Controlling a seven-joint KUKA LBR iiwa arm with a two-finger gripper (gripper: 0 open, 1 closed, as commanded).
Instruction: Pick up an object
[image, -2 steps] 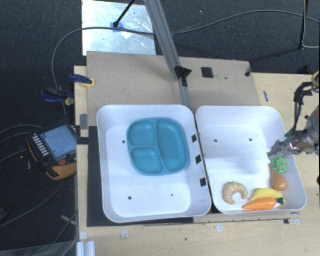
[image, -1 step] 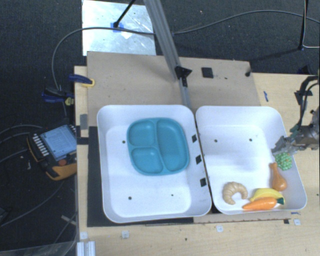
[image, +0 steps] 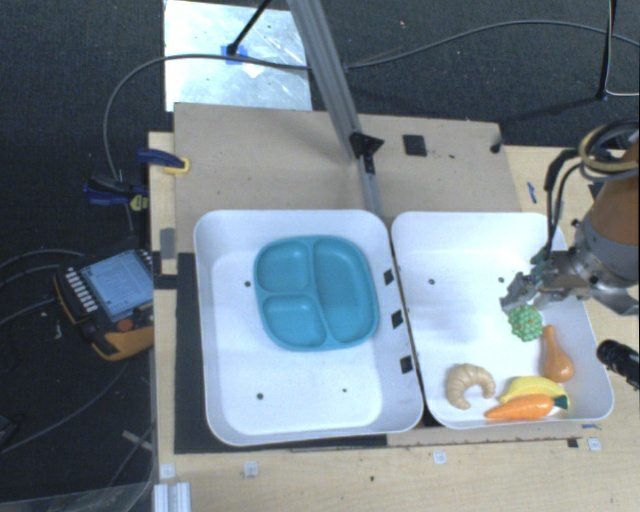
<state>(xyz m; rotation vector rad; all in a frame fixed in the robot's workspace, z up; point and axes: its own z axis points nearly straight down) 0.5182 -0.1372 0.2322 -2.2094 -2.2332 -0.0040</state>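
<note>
Down on the surface (image: 300, 150), two shallow white bins side by side. In the left bin (image: 225, 390), a blue divided plate (image: 315, 292) lying flat toward the far half, three compartments showing. In the right bin (image: 450, 250), a cluster of toy food along the near and right-hand edges — a tan croissant (image: 469, 383) near the front wall, an orange carrot (image: 521, 408) just beside it, a yellow banana (image: 536, 388) touching the carrot's far side, an orange pear-like piece (image: 555, 356) tilted up against the right wall, and a green bunch of grapes (image: 524, 322) further in.

Reaching in from the right, the grey arm (image: 610, 250) with its orange band, wrist low over the right bin. Pincer (image: 522, 292) directly above the green grapes, tips at or just over the top of the bunch — contact impossible to confirm from this angle. Open or closed: cannot tell, the tips too small and dark against the wrist. No item visibly lifted; all five pieces resting on the bin floor.

Left of the bins, off the board, a handheld controller (image: 108, 295) with cables.
</note>
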